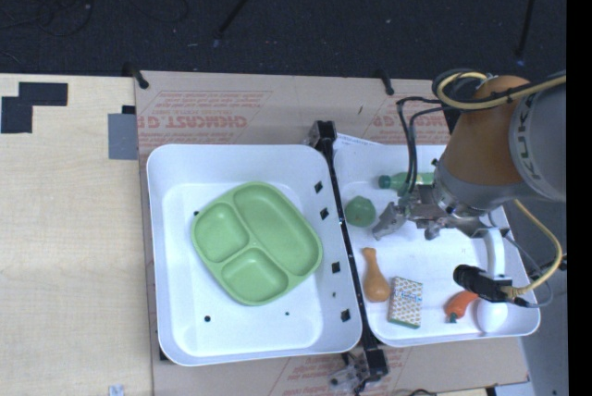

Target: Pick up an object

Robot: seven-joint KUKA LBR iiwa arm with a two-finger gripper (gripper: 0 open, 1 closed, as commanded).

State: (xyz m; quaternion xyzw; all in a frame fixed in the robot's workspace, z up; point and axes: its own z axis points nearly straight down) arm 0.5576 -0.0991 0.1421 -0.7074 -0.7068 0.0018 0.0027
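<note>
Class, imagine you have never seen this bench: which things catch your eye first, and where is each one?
The green divided plate stands out, lying alone in the left bin. Next comes the grey arm with its orange band, reaching in over the right bin, its pincer beside a dark green lump. Nearer the front lie an orange gourd-shaped toy and a patterned block.

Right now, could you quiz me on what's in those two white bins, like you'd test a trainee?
1. True or false: the green plate lies in the left bin.
2. Which sits nearest the patterned block? A) green ball B) orange pear-shaped toy C) carrot
3. Fill in: the gripper hangs over the ____ bin.

Key: 1 true; 2 B; 3 right.
</note>
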